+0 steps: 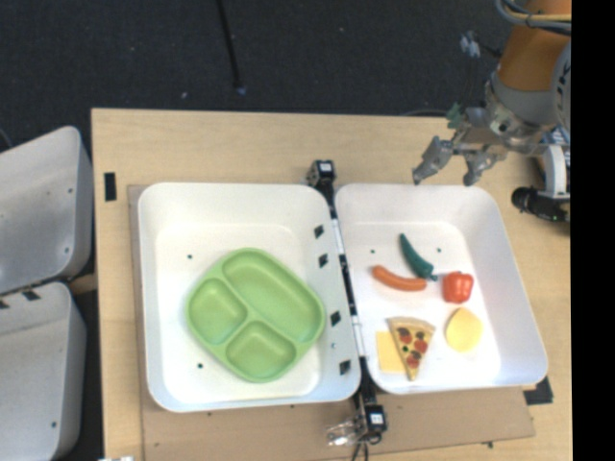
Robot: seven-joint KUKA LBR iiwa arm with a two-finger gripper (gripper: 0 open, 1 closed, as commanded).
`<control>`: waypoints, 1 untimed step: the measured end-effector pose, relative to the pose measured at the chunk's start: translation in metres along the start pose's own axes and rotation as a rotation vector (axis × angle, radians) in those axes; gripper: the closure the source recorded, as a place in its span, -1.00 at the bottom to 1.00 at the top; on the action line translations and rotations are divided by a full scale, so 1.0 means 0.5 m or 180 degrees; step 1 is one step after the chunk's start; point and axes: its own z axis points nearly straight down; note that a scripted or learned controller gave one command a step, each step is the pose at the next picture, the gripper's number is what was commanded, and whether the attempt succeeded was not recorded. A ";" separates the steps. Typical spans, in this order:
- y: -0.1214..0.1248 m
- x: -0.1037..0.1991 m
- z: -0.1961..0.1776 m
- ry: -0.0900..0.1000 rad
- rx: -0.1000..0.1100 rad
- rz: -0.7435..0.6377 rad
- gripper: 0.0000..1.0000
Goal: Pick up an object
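Note:
My gripper hangs above the far edge of the right bin, open, with nothing between its fingers. In the right bin lie a dark green pepper, an orange sausage, a red pepper, a yellow lemon-like piece, a pizza slice and a yellow cheese square. All of them sit well in front of the gripper, toward the near side of the bin.
The left bin holds a green divided plate. A black clip sits where the two bins meet at the far edge. White chair parts stand left of the bench.

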 end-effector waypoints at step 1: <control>0.004 0.001 -0.018 -0.0005 -0.0043 -0.0007 -1.00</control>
